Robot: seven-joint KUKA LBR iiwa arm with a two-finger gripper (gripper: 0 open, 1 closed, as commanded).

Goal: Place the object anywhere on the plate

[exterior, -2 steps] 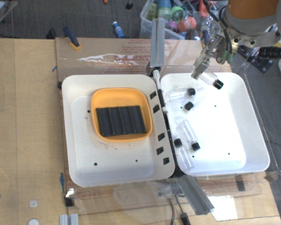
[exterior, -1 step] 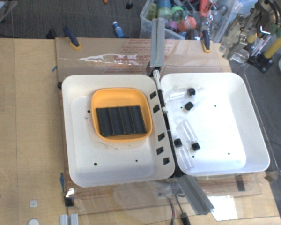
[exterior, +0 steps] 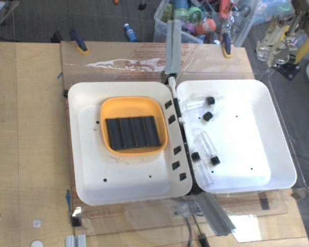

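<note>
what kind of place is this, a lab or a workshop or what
Most likely a robotics lab set up for pick-and-place trials. Two white bins sit side by side on a wooden bench, an orange plate lies in the left one, and a clear tub of mixed colourful objects waits behind.

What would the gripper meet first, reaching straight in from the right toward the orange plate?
Probably the right white bin's outer rim; travelling above it, the clear black-capped vials, then the orange plate. Height is unclear.
</note>
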